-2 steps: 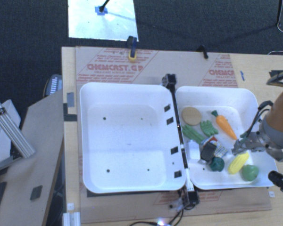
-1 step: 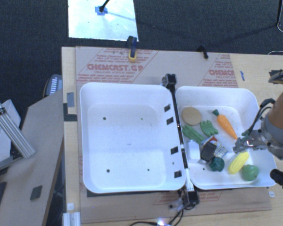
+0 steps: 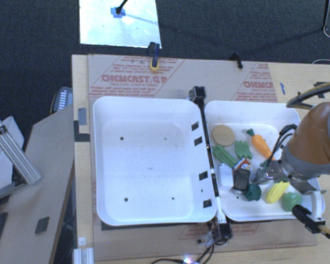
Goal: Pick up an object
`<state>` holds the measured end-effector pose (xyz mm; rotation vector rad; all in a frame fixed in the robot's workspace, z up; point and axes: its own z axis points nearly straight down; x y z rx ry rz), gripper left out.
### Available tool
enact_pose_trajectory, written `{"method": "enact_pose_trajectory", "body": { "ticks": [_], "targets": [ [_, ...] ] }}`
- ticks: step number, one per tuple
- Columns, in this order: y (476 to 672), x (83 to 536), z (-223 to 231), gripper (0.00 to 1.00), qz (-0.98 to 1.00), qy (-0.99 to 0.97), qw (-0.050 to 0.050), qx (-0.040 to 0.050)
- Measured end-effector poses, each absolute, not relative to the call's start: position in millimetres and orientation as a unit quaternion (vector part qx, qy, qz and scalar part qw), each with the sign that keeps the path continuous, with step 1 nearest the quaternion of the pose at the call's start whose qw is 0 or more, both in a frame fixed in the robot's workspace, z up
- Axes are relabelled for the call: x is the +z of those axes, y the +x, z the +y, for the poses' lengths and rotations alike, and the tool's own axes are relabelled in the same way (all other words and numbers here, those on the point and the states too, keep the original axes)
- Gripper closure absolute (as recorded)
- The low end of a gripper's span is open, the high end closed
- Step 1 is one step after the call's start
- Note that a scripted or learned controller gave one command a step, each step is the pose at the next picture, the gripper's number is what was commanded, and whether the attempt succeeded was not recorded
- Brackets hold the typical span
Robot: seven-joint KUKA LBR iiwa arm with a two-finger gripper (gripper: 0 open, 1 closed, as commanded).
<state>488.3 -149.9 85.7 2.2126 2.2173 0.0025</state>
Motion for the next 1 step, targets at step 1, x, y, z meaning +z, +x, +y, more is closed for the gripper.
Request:
{"method": "enact_pose_trajectory", "body": {
  "ticks": [1],
  "targets": [
    [567.7, 97.9, -84.0, 1.0, 0.711, 0.703, 0.005, 0.0033]
  ]
}}
